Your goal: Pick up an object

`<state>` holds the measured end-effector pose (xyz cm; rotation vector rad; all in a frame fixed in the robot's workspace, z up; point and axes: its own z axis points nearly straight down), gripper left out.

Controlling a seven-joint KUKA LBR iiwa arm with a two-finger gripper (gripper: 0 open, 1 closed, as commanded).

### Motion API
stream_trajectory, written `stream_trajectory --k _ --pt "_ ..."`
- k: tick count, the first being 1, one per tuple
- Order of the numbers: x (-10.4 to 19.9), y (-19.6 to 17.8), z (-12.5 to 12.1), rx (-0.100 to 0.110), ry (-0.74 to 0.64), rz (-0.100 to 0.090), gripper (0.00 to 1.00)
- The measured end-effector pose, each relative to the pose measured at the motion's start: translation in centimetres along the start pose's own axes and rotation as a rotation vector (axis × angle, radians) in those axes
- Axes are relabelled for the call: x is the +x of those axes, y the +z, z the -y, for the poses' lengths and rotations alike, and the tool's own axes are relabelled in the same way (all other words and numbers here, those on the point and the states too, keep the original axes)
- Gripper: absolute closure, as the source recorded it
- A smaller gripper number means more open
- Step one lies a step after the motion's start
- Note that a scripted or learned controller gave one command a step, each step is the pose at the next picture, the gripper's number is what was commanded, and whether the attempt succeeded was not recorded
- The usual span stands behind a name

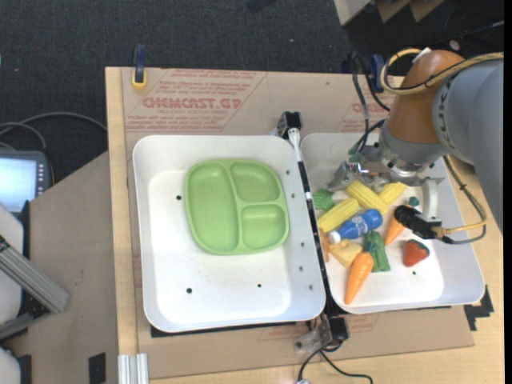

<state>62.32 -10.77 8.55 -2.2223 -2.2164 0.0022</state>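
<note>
The gripper [390,176] sits low in the upper part of the right bin [456,290], under the arm's orange band [416,106]; whether it is wide, narrow or holding anything cannot be told from here. Just below it lie toy corn cobs [364,192], one touching a blue bottle [360,226]. Lower in the frame are two carrots [359,273], a green piece [377,256] and a red strawberry [414,253]. In the left bin [160,294], middle of the frame, rests a green divided plate [236,205].
</note>
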Motion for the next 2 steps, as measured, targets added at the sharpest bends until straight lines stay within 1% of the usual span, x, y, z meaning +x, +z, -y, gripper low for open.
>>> stream_trajectory --k 1,2 --pt "0.0 -1.0 -0.2 -0.005 -0.001 0.002 1.00" --pt "5.8 -10.5 2.3 -0.012 -0.008 0.000 1.00"
